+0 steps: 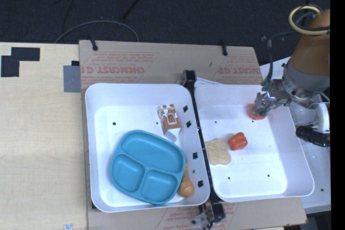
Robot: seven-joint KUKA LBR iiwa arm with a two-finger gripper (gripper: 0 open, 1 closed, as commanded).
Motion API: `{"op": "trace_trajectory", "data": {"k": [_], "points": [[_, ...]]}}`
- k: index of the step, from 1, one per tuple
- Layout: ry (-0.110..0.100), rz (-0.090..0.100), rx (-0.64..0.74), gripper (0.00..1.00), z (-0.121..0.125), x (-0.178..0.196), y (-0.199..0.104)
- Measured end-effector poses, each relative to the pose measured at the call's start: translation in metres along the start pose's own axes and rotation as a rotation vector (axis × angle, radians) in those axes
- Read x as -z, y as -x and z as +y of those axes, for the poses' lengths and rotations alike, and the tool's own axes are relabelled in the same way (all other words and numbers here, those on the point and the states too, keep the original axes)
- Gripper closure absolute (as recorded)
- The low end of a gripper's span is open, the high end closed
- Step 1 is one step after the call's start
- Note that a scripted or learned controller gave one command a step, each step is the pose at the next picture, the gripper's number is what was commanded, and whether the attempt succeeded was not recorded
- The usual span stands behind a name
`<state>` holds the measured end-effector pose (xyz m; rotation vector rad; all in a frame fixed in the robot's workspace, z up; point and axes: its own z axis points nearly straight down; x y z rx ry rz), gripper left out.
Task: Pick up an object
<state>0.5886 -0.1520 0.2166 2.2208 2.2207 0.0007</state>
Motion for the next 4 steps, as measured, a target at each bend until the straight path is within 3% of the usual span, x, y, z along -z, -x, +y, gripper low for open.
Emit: {"op": "trace_trajectory", "data": {"k": [4], "points": [[-0.002,0.001,0.004,1.0,0.023,-0.011,-0.217]]}}
